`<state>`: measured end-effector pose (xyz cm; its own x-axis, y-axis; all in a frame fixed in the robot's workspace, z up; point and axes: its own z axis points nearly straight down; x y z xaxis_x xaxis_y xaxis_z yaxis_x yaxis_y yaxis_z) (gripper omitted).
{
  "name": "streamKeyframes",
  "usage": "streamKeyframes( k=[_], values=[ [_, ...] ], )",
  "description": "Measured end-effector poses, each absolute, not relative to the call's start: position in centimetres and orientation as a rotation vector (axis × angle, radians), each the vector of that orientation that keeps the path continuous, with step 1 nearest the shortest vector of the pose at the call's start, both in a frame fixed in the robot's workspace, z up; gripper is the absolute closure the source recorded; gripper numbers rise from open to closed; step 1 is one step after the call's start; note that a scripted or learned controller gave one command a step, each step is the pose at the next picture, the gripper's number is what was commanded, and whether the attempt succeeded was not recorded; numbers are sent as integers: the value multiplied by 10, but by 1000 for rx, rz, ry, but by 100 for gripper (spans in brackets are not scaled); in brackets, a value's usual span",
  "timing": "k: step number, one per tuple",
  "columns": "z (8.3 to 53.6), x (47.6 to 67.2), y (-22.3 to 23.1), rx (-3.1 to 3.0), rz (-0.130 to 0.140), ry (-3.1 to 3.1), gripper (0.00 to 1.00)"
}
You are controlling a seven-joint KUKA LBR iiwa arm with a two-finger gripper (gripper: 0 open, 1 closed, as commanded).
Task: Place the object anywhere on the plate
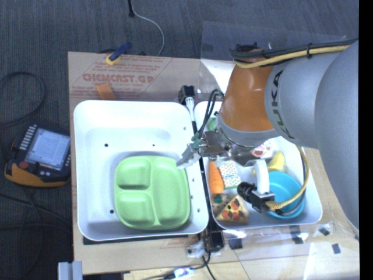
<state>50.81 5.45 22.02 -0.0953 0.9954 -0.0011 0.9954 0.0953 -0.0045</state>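
The green plate (pixel 152 192) lies flat in the left bin (pixel 93 115), its compartments up and bare, so anything dropped there would land well. The arm (pixel 256 98) hangs over the divider with its gripper (pixel 189 154) just off the plate's one o'clock corner, pointing toward it; whether the fingers are open or closed I cannot tell, and nothing is visibly between them. The likely objects, a carrot (pixel 215 178), a pizza slice (pixel 232 210) and a blue bowl (pixel 285 192), sit in the right bin at about four o'clock from the gripper, apart from it.
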Motion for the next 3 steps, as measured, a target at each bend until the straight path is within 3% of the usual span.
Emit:
streamKeyframes(
  k=[1, 2, 3],
  values=[
    [229, 509, 56, -2108, 8, -2325, 100],
    [207, 483, 108, -2193, 7, -2247, 100],
    [207, 483, 107, -2196, 5, -2246, 0]
  ],
)
